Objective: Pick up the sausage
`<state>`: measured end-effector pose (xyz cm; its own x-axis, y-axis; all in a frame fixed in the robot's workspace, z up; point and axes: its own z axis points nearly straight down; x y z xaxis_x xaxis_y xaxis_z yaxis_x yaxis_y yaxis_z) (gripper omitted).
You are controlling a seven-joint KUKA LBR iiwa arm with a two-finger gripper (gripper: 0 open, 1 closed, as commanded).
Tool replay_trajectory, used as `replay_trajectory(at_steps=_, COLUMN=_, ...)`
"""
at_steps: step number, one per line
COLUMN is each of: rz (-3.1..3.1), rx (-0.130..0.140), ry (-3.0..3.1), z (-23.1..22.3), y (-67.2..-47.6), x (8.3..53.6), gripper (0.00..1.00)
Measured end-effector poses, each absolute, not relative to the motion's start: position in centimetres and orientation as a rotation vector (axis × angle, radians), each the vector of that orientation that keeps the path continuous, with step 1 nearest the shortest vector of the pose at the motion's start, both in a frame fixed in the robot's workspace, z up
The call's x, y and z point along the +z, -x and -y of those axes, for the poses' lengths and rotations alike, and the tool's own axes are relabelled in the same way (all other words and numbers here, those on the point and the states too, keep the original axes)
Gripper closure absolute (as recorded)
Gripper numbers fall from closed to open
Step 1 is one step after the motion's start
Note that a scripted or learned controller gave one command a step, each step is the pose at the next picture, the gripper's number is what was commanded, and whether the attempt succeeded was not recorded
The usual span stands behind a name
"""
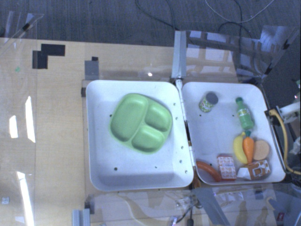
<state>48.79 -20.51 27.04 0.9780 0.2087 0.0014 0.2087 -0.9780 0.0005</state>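
Sausage [208,170] lies in the right bin [221,126], in the near corner farthest from where my arm reaches in, just beside a red carton [226,166], its lower end cut off by the rim. Whether my hand is spread or pressed together, I cannot tell.

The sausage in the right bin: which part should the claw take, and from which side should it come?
Grip the sausage near its middle, coming straight down from above. It lies flat and slanted in the right bin's near left corner, close to the wall, with a small red box beside it. Closing across its narrow width, fingers set diagonally, probably avoids both wall and box.
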Motion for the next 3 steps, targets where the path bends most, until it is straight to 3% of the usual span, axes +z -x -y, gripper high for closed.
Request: replay_trajectory(at_steps=3, rz=-0.330, rx=0.002, ry=-3.124, z=20.51, y=-48.79, x=27.04, gripper=0.00)
